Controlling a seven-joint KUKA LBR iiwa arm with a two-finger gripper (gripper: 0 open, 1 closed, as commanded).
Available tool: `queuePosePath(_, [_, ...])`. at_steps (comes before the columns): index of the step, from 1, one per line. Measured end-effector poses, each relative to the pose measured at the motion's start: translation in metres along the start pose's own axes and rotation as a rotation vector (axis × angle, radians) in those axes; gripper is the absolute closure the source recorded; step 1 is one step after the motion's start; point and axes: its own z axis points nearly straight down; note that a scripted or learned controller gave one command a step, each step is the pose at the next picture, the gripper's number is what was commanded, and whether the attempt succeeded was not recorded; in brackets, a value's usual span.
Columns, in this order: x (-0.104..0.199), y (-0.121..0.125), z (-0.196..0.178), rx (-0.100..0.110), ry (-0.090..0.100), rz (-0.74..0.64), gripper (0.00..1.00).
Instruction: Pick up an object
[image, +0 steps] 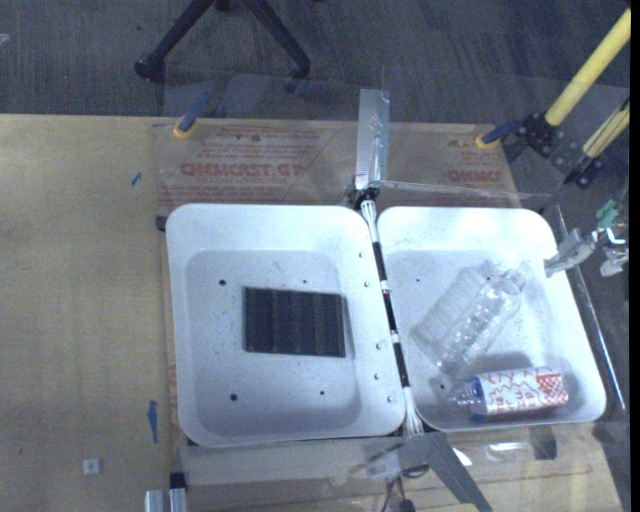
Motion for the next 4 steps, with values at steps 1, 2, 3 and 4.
queuePosePath(1, [0.010, -0.042, 0.075, 0.001, 0.001, 0.127, 0.00])
queuePosePath(2, [0.044, 0.048, 0.180, -0.017, -0.002, 0.155, 0.00])
queuePosePath(3, [0.086, 0.044, 0.141, -0.001, 0.000, 0.212, 0.00])
queuePosePath(4, [0.055, 0.047, 0.173, 0.001, 0.000, 0.100, 0.00])
